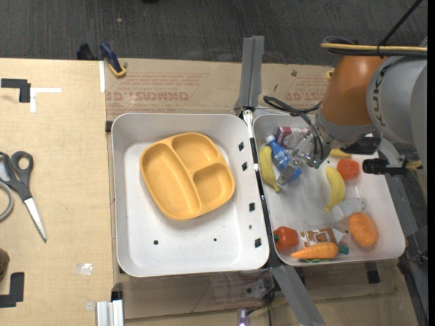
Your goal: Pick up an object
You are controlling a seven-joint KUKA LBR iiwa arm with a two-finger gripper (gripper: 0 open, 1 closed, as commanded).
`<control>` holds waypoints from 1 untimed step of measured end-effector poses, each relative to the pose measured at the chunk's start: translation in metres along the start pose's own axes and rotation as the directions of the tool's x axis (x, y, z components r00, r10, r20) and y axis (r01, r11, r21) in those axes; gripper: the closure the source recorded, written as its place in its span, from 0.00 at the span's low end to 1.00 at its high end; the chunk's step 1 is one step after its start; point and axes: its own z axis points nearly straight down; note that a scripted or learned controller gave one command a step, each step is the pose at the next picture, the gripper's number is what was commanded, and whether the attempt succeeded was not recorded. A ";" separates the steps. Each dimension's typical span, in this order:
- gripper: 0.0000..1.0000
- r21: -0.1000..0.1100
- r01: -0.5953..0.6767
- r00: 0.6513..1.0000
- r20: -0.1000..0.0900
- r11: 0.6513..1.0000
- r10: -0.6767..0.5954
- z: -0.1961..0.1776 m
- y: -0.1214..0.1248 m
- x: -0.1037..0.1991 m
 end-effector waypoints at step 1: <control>1.00 0.001 0.002 1.000 0.003 1.000 -0.002 -0.008 0.000 -0.001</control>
